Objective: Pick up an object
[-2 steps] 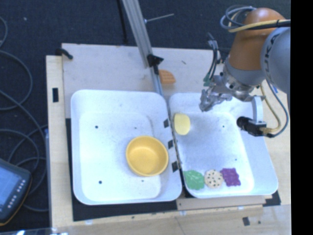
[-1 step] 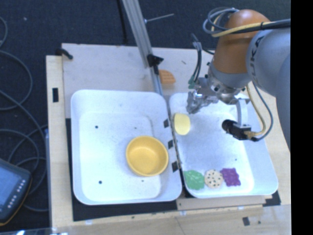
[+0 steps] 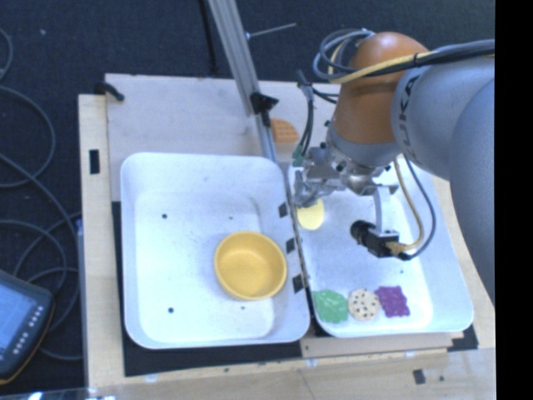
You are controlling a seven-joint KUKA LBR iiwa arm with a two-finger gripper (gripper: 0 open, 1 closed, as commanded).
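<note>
In the right bin [image 3: 445, 307], close to its left wall and toward 11 o'clock of that bin, the gripper [image 3: 310, 192] is seen, hanging from the grey arm [image 3: 450, 115] with the orange band [image 3: 375, 86]. Directly under the gripper, at about 6 o'clock from it, a pale yellow round object [image 3: 311, 216] is found on the bin floor. The lower end of the gripper appears to touch or overlap the top of this object, but how far the fingers are apart cannot be told, and it cannot be told if the object is gripped between them.

At 3 o'clock from the pale yellow object, a small black part [image 3: 372, 237] with a cable is hanging beside the wrist. Along the near edge of the right bin, at 6 o'clock, three small items are laid in a row, just beside one another: a green object [image 3: 331, 305], a round cookie with dark spots [image 3: 363, 304], and a purple object [image 3: 392, 301].

In the left bin [image 3: 158, 223], a yellow bowl [image 3: 250, 264] is placed upright, toward 4 o'clock of that bin and near the wall shared with the right bin. Behind the bins, at 12 o'clock, a small orange object [image 3: 284, 130] is lying on the bench [image 3: 166, 107], beside a slanted metal bar [image 3: 237, 48].
</note>
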